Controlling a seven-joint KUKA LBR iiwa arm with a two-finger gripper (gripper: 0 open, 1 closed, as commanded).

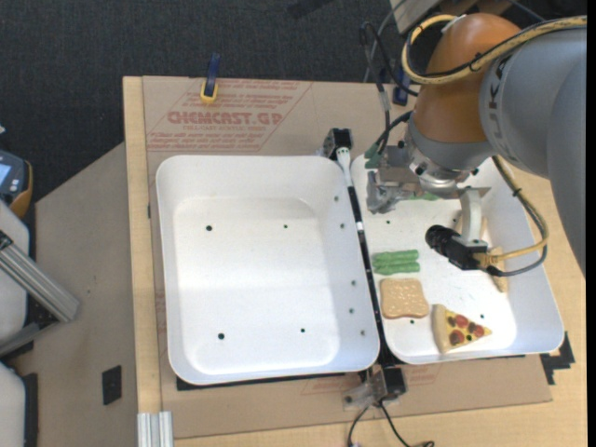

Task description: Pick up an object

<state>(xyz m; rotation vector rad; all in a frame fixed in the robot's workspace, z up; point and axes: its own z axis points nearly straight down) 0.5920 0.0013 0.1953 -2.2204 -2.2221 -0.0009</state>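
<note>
The gripper (384, 196) hovers over the right bin's (531, 277) far left corner; its opening cannot be told. A green bean pod (396, 263) lies just nearer the camera, long axis running left to right.

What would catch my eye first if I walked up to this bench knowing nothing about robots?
Probably the big grey arm with its orange band, reaching in from the right over the right bin, its gripper low near that bin's far left corner. Next come the toy foods along the bin's near side: a green piece, a slice of bread and a pizza slice. The left bin is a broad white patch beside them.
</note>
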